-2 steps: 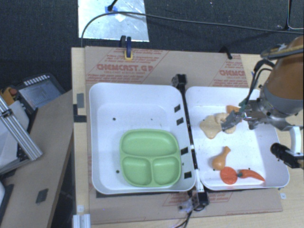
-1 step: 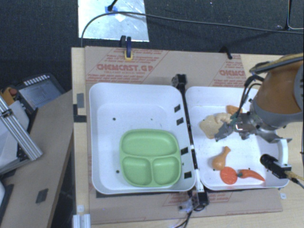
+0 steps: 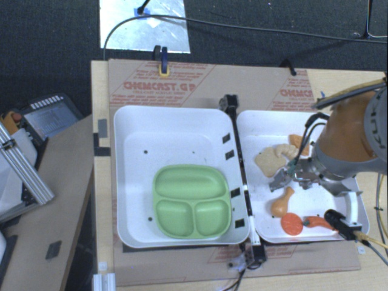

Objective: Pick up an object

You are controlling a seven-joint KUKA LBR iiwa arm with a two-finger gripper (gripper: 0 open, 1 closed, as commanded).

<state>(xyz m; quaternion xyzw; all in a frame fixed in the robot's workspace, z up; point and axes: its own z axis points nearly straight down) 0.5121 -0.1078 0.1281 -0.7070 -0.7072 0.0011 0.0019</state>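
Hand (image 3: pixel 284 179) is hovering over right bin (image 3: pixel 260 229), grip state unclear; crowding beige toy (image 3: pixel 273 158) and orange drumstick (image 3: pixel 281 202) is risking a glancing miss.

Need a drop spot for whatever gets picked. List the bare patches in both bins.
Left bin: bare floor behind and left of the green tray. Right bin: a bare strip along its left wall, in front of the beige piece. It is crowded around the gripper, with the drumstick and the carrot close by.

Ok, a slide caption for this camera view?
Gripper over the right bin beside a beige toy; green divided plate in the left bin.
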